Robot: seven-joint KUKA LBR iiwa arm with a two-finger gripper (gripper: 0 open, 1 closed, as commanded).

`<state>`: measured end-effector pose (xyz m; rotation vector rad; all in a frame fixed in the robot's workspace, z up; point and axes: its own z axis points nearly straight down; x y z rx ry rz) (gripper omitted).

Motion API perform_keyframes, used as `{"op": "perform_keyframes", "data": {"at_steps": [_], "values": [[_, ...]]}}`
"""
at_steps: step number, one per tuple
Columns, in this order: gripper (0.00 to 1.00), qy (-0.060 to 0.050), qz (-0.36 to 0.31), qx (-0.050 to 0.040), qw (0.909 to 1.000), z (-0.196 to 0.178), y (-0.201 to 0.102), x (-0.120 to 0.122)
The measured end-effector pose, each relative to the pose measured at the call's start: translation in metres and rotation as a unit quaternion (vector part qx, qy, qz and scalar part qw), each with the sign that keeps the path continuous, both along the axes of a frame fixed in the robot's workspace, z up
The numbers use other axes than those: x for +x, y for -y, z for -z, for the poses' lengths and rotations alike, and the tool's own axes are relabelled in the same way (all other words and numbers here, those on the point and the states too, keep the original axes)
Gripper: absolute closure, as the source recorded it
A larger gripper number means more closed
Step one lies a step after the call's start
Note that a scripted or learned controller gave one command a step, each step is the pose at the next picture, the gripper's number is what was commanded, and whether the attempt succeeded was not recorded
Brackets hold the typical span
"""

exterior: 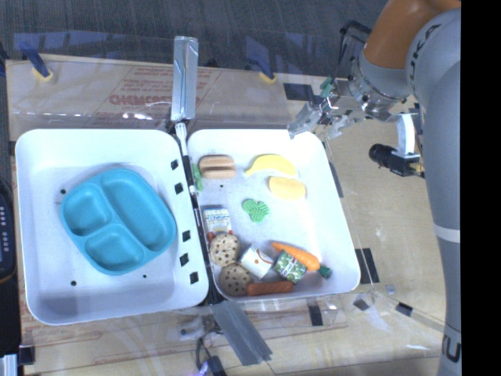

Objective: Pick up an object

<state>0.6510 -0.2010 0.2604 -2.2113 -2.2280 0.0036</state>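
Robotics lab: bench (391, 233) with taped markers, two white bins (47, 288), toy food, industrial arm (423, 30).

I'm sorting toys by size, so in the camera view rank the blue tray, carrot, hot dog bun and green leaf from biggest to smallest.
1. Blue tray
2. Carrot
3. Hot dog bun
4. Green leaf

Carrot and bun look close.
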Motion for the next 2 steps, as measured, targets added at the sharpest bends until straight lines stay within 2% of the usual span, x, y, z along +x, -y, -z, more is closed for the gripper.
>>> {"op": "perform_keyframes", "data": {"at_steps": [1,2], "values": [[0.00,-0.003,-0.100,0.0021,0.9949,0.116,-0.021,0.005],[0.00,0.002,-0.106,-0.0003,0.9944,0.167,-0.013,-0.021]]}}
